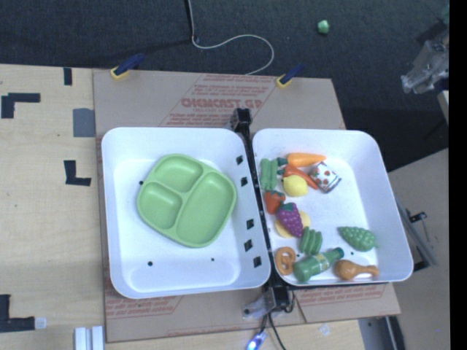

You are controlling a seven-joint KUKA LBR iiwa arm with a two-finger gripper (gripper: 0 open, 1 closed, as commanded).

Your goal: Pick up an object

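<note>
Two shallow white bins sit side by side on a sheet of cardboard [219, 100] laid on the counter [44, 195]. The left bin [120, 268] holds a green divided plate [187, 200] with three compartments, lying flat near the bin's middle.

The right bin [372, 188] holds a cluster of toy foods, most of them crowded toward its left wall:
- a carrot [306, 159] near the back, with a small red-and-white can [325, 177] just beside it;
- a lemon [295, 187] below the carrot, and green pea pods [269, 173] to its left;
- a strawberry [273, 201] and a purple bunch of grapes [290, 219] in the middle of the cluster, the grapes resting on something yellow;
- a green pickle [311, 240] below the grapes;
- a pretzel [285, 259], a green bottle [316, 264] and a drumstick [355, 270] along the front edge;
- a bumpy green leafy piece [357, 238] — set apart toward the right wall.

The gripper [425, 70] appears at the upper right edge, pale and blurred, well apart from both bins and over the dark floor [87, 20]; whether its parts are apart or together cannot be told. Nothing is seen held.

A white cable [233, 42] loops across the floor behind the cardboard, and a small green ball [323, 26] lies on the floor — far from the bins. Two yellow-and-blue clamps [128, 65] grip the cardboard's back edge.
</note>
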